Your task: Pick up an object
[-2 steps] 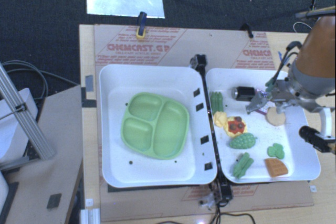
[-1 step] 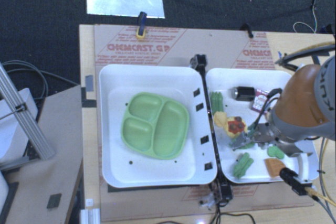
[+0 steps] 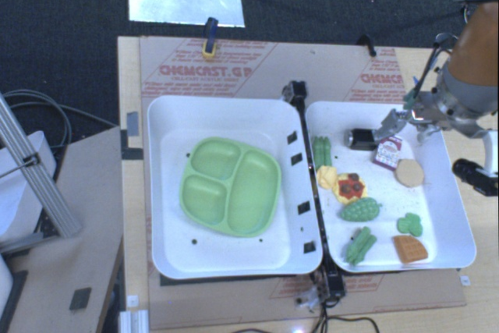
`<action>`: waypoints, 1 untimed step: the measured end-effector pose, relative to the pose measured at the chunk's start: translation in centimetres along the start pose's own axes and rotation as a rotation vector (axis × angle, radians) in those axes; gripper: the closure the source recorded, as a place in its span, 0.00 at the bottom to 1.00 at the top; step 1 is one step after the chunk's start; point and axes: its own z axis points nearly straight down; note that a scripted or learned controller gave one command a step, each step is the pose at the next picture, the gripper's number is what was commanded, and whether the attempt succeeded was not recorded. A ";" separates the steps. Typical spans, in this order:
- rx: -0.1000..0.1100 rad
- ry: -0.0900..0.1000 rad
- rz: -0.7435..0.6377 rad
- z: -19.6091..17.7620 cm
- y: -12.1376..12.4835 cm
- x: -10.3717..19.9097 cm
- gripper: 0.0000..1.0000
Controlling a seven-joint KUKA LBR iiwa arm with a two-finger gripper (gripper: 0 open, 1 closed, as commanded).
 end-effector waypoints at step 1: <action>0.034 0.010 0.006 11.4 -8.4 1.5 0.00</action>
